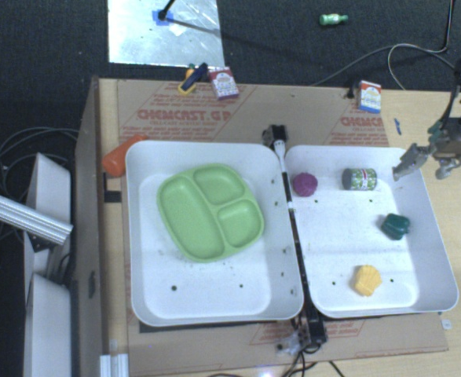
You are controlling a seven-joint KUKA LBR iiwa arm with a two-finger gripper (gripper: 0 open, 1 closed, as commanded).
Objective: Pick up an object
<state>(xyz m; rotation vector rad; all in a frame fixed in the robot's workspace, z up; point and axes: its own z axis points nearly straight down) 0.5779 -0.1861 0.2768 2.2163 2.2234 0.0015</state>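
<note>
The right bin [430, 246] holds a purple ball [305, 184], a small lying can [360, 179], a dark green block [395, 225] and a yellow lump [367, 280]. In the left bin [148, 289] lies a green divided plate [210, 210]. My gripper [426, 165] hangs over the right bin's far right rim, up and to the right of the can. Its fingers are spread open with nothing between them.
Two small cartons [225, 83] [369, 96] stand on the cardboard behind the bins, with a yellow and black tool [191, 78] beside the left one. An orange object [114, 158] sits at the left bin's far corner. A cable [403, 49] runs across the floor behind.
</note>
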